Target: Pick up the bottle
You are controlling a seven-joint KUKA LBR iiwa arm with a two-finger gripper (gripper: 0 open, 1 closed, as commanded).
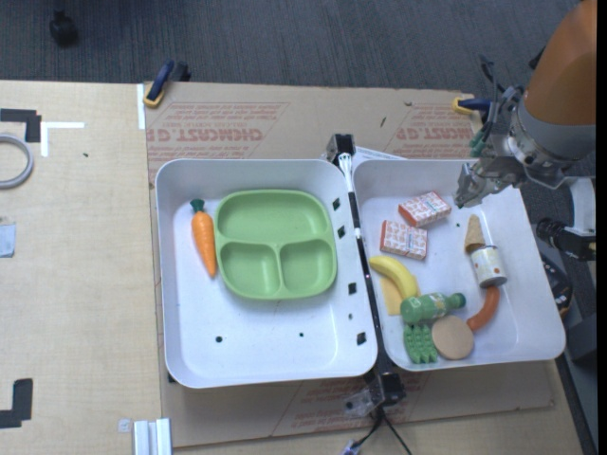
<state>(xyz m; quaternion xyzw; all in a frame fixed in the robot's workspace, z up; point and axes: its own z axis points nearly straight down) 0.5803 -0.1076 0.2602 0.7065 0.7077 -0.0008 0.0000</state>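
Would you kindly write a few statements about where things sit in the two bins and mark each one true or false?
1. The green bottle lies on its side in the right bin. True.
2. The carrot rests inside the green divided plate. False: it lies beside the plate, on the left bin's floor.
3. The gripper hangs over the right bin's far side, away from the bottle. True.
4. The banana is in the left bin. False: it is in the right bin, just above the bottle.
5. Two small red and white boxes lie near the gripper. True.
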